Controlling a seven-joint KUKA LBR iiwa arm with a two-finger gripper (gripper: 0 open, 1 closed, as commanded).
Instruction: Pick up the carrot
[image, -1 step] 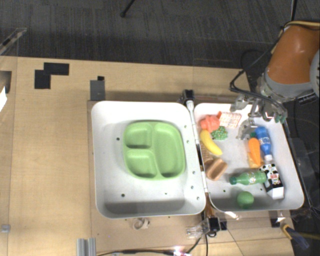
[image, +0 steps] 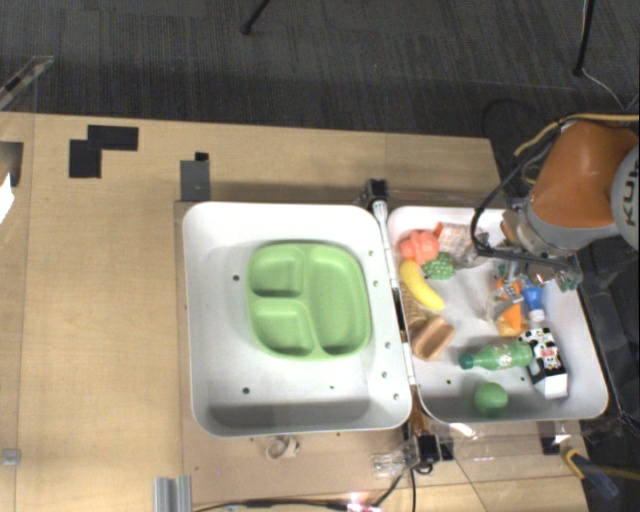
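Note:
The carrot (image: 510, 318) is a small orange piece lying in the right bin (image: 590, 395), near its right side, between a blue item (image: 532, 297) and a green bottle (image: 497, 356). My gripper (image: 512, 278) hangs below the arm's orange band (image: 578, 180), just above and behind the carrot, low over the bin. The wrist hides the top end of the carrot and whatever sits right beneath the gripper.
The right bin also holds a red fruit (image: 418, 245), a broccoli piece (image: 437, 266), a banana (image: 422, 285), a bread roll (image: 432, 338), a green ball (image: 490, 398) and a black-and-white carton (image: 545, 358). A green divided plate (image: 305, 298) lies in the left bin (image: 215, 400).

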